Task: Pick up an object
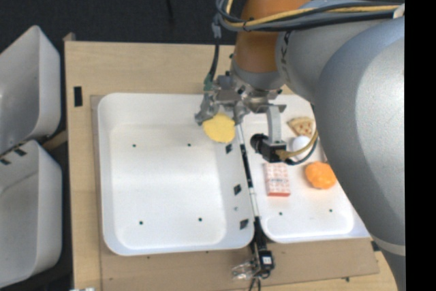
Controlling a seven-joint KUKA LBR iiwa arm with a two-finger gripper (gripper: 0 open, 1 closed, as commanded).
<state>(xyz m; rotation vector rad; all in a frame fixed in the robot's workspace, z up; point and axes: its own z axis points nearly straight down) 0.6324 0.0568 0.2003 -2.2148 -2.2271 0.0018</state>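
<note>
Lump, yellow: located at the 2 o'clock corner of the left bin, over the rim next to the divider. My claw is closed on it from 12 o'clock, one finger at each side, gap equal to the lump's width.

Right bin contents:
- box, red and white, near centre;
- orange ball, just beside the box at 3 o'clock;
- white ball, at 1 o'clock from the box;
- tan piece, at 12 o'clock from the white ball, close to it.
</note>
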